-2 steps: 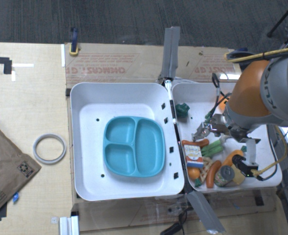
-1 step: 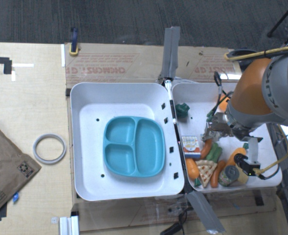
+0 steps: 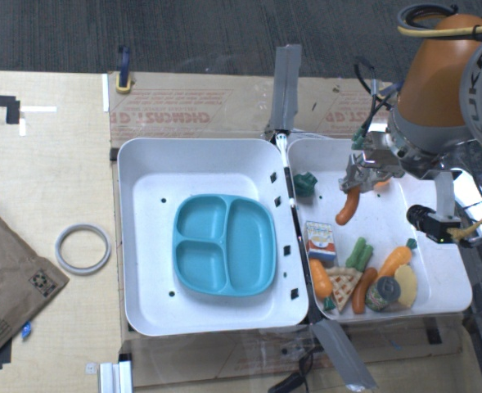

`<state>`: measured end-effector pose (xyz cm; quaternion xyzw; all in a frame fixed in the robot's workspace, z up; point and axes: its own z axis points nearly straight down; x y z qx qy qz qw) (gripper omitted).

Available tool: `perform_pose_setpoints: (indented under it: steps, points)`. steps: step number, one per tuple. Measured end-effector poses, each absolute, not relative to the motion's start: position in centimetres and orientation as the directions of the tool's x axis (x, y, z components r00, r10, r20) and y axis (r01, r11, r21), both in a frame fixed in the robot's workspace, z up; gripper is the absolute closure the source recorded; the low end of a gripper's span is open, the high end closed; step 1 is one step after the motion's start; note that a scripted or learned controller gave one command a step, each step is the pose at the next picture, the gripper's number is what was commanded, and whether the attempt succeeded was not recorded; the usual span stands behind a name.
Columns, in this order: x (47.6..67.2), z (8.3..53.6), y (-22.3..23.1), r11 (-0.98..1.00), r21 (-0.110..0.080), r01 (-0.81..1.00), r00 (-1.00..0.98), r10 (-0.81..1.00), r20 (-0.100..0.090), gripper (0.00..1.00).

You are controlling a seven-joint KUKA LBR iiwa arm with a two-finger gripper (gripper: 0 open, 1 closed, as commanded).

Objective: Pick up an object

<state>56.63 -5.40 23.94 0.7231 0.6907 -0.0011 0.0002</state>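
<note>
1. The toy hot dog sausage [image 3: 349, 207] is small, orange-red and rounded at both ends, and hangs tilted over the middle of the right bin [image 3: 437, 301].
2. The gripper [image 3: 362, 180] reaches in from the right bin's far right corner, its jaws closed on the sausage's upper end.
</note>
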Motion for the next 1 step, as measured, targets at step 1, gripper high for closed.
perform_pose_setpoints:
  steps: [1]
  points:
    - [52.56, 24.88, -4.88, 0.175, -0.003, 0.985, -0.175, 0.985, 0.0, 1.0]
